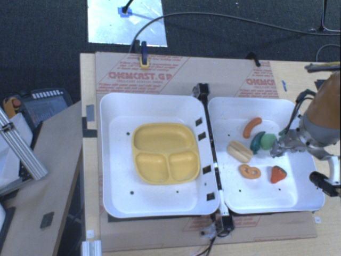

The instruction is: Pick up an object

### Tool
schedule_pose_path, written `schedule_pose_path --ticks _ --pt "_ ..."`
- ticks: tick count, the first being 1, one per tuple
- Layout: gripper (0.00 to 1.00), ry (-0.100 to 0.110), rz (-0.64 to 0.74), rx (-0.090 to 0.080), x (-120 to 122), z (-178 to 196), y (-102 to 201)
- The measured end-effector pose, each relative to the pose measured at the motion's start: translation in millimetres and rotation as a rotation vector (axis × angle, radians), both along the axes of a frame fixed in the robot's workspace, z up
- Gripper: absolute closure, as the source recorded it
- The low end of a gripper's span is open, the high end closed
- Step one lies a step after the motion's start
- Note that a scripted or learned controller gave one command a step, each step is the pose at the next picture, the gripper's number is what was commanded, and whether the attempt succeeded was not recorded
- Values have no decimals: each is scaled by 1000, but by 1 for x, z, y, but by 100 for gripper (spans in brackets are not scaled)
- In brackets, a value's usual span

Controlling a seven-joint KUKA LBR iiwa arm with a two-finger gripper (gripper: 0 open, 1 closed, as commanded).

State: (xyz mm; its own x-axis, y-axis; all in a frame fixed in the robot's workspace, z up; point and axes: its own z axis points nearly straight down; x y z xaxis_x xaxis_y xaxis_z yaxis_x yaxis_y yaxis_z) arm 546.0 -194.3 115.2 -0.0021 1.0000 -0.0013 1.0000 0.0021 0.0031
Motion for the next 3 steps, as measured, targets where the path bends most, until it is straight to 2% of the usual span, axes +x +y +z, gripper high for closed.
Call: schedule_pose_path --ticks 3 --pt "100 -3 3 -1 7 130 -9"
